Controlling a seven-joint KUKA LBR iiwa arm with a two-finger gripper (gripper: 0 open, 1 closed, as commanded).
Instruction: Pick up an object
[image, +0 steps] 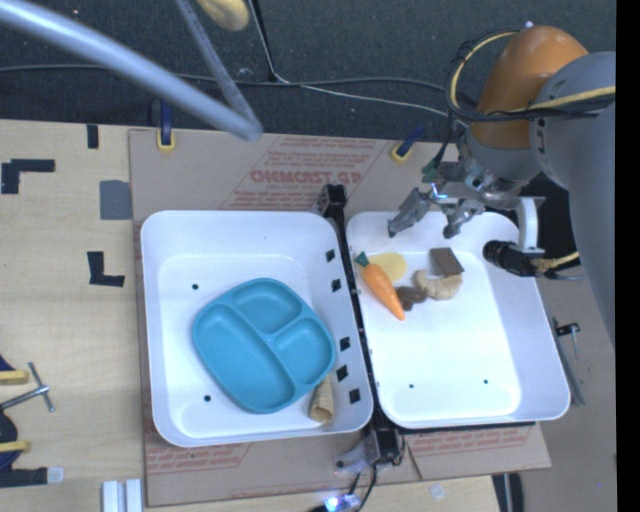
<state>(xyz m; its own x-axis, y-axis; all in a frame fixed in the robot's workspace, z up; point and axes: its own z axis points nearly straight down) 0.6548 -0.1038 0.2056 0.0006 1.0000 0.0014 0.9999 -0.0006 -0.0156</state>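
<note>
While claw (432, 218) open, carrot (382, 287) lies below-left.

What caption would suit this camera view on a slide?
Open gripper above the right bin's carrot and other toy foods; blue divided plate in the left bin.

You are looking at two white bins (165, 300) sitting on tan cardboard (300, 170) printed with red lettering. Left of the gripper (432, 218), whose fingers are showing grey, a light blue divided plate (262, 343) is lying beside a tan cone (322, 402). Just below the gripper, an orange carrot (383, 288), a pale yellow piece (391, 265) and a brown block (446, 261) are showing.
</note>
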